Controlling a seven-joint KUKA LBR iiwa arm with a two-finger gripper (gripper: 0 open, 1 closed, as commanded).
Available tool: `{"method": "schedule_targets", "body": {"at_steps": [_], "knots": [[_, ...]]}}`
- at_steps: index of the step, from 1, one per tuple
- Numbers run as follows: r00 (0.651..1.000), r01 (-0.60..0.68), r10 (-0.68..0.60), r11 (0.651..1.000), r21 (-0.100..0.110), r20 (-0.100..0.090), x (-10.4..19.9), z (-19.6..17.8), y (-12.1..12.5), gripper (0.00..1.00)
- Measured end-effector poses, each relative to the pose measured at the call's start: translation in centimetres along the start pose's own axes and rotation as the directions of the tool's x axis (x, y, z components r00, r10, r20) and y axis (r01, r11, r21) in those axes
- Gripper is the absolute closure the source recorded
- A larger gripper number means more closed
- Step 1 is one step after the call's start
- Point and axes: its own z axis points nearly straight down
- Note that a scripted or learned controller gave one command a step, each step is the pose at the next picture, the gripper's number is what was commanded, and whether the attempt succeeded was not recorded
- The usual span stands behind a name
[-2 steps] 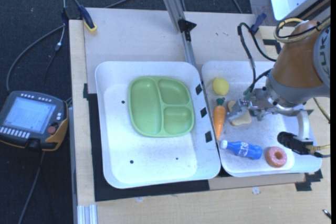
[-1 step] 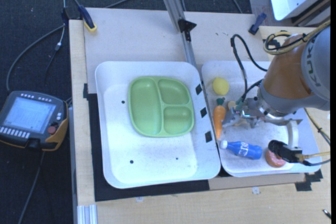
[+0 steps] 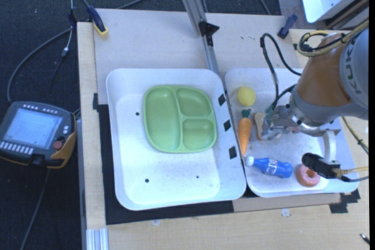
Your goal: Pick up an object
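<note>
Pink-frosted ring doughnut (image 3: pixel 308 176) and glossy blue plastic bottle (image 3: pixel 270 166) lie at the right white bin's (image 3: pixel 258 76) near edge; smooth orange carrot (image 3: pixel 244 133) and round yellow lemon (image 3: pixel 246 95) lie along its left wall. Grey metal pincer (image 3: pixel 265 126) hovers just right of the carrot, its state untellable. Left bin (image 3: pixel 170 184) holds a matte green three-compartment plate (image 3: pixel 179 119), with bare floor around it.

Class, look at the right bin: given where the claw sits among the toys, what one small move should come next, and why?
Probably a short shift toward the carrot, then down. The claw sits low in the right bin just beside the carrot, with nothing visibly between its tips; the lemon and bottle lie farther off.
</note>
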Motion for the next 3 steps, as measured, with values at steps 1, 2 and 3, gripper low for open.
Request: {"method": "schedule_targets", "body": {"at_steps": [1, 2, 3], "knots": [[1.000, 0.002, -0.002, 1.000, -0.006, 0.003, 0.1, -4.3, -0.1, 1.00], [1.000, 0.001, -0.001, 1.000, -0.008, 0.004, -0.9, -9.7, -0.2, 1.00], [1.000, 0.002, -0.002, 1.000, -0.005, 0.003, -0.9, -13.4, -0.1, 1.00]]}}
